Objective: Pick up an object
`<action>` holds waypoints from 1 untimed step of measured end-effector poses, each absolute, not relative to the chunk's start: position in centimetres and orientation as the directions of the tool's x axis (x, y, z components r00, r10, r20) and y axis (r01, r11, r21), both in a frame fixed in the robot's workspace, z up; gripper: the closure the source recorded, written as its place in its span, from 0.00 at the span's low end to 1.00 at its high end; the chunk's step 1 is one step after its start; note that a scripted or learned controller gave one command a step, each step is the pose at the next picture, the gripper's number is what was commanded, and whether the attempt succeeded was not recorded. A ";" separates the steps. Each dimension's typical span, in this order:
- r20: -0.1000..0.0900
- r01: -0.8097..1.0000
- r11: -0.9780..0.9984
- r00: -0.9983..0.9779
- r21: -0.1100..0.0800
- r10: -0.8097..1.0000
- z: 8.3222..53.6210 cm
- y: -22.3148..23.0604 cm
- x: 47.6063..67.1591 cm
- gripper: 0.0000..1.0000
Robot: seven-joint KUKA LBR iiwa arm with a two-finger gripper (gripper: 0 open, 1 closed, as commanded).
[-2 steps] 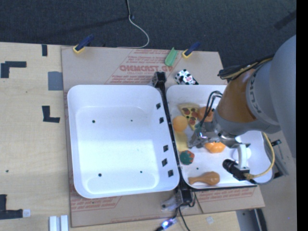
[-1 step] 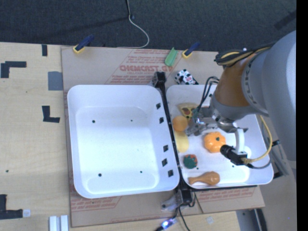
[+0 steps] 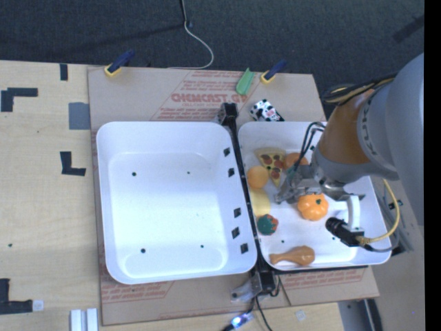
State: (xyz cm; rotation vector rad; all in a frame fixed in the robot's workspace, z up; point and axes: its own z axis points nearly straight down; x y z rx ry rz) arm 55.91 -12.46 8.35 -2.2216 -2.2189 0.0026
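A single fixed camera looks down at a slant from above the bench (image 3: 41, 205), taking in both white bins (image 3: 165, 143) whole, the arm (image 3: 375, 129) entering from the right.

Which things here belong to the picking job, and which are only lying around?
For the job: gripper, orange pumpkin, pizza slice, green ball, tan drumstick, right bin.

Lying about: left bin, black-and-white toy, green clip.
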 end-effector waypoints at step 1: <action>0.001 1.000 0.000 0.000 -0.001 1.000 8.5 -12.3 56.0 0.00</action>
